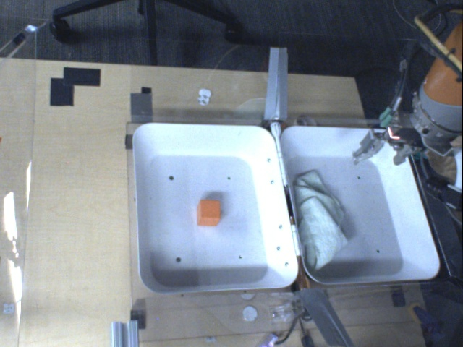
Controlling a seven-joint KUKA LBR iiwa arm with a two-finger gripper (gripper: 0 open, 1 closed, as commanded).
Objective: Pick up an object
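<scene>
A small orange cube (209, 212) lies near the middle of the left bin (155, 194). In the right bin (394, 223), against its left wall, lies a crumpled white cloth (318, 221). My gripper (381, 150) hangs over the far right part of the right bin, up and to the right of the cloth and well apart from it. It is open, its two fingers spread, with nothing between them. The orange-banded wrist (443, 85) sits above it at the view's right edge.
A metal divider post (275, 85) stands at the back between the two bins. Black tape marks (72, 84) lie on the wooden bench at the far left. Cables and fittings crowd the right edge beside the arm.
</scene>
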